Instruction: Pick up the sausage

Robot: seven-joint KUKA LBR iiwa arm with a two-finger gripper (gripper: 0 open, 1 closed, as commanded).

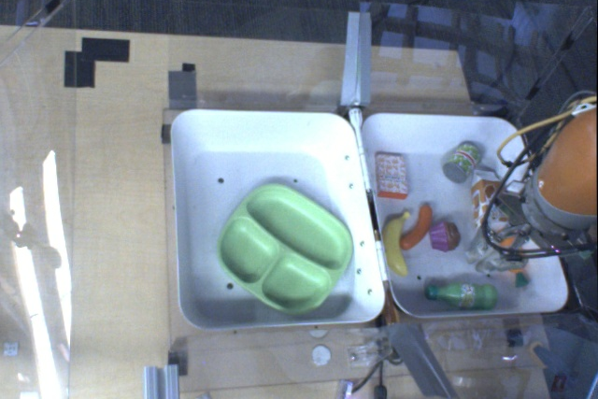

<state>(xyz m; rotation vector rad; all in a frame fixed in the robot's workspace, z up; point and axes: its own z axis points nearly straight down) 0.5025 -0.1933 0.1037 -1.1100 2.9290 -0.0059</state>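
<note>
The sausage [417, 226], a short orange-red link, lies slantwise in the middle of the right bin [420, 128]. It rests between a yellow banana [396, 244] on its left and a purple item [445, 235] on its right. My gripper [495, 249] hangs over the right side of that bin, below the grey wrist and the orange band [571, 169]. It is well to the right of the sausage, past the purple item, and nothing of the sausage is near it.
The right bin also holds a small red-and-white box [391, 175], a green can [462, 161], an orange-and-white packet [485, 195] and a green bottle [462, 295]. A green divided plate [285, 246] sits in the left bin [201, 201]. Cables loop around the wrist.
</note>
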